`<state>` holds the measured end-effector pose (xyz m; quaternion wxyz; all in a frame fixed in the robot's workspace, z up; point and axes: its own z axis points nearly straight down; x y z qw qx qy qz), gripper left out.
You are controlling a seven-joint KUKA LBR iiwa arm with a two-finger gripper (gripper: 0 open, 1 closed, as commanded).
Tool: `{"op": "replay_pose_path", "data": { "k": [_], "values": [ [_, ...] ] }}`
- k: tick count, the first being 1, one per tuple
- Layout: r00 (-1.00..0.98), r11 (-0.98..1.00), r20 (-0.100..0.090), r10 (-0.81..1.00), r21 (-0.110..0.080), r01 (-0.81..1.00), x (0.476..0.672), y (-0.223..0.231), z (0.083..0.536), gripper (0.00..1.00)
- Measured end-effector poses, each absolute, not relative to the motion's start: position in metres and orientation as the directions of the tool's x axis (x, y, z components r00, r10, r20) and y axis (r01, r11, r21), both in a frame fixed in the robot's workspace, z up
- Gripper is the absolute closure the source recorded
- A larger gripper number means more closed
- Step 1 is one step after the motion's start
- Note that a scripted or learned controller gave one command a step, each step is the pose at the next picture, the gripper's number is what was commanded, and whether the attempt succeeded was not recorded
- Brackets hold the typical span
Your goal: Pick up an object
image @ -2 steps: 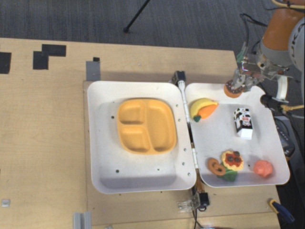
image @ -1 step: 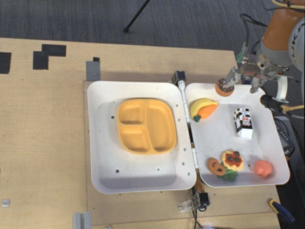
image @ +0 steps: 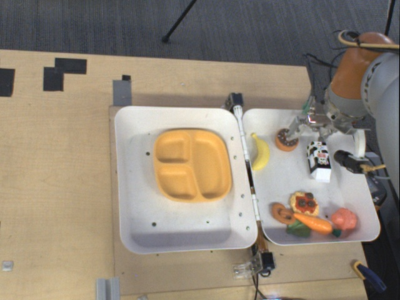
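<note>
Over in the right bin [image: 369,227], the pickings are spread out. A banana [image: 260,152] lies along the bin's left wall, curved, just beside the divider. Up from it sits a donut [image: 287,140], brown with a dark centre, near the back of the bin. A small carton [image: 319,160], white with black patches, stands in the middle right. Along the front edge there's a cluster: a brown piece [image: 282,212], a little pizza [image: 304,202], a carrot [image: 312,223] with green at its end, and a pink piece [image: 344,219], all close together, some touching.

The pincer [image: 314,120] hangs over the back of that bin, between the donut and the carton, just above them. Nothing is between its fingers; whether they are spread or closed, I cannot tell from here. The arm [image: 362,74] comes in from the right, orange band showing above the wrist.

The left bin [image: 134,230] carries a yellow tray [image: 190,165] with three compartments, sitting about in the middle. Both bins rest on the pale wood desk [image: 56,186].
</note>
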<state>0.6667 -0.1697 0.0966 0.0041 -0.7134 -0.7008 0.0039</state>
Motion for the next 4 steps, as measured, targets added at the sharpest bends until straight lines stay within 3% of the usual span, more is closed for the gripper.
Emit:
{"op": "replay_pose_path", "data": {
  "k": [1, 2, 3, 4],
  "values": [
    [-0.349, 0.349, -0.012, 0.937, 0.021, 0.937, 0.627, -0.176, 0.094, 0.00],
    [-0.351, 0.351, -0.007, 0.936, 0.025, 0.936, 0.630, -0.173, 0.107, 1.00],
    [-0.351, 0.351, -0.007, 0.936, 0.024, 0.936, 0.629, -0.173, 0.106, 0.00],
    [-0.470, 0.470, -0.021, 0.882, 0.026, 0.882, 0.594, -0.166, 0.095, 0.00]
  ]
}}
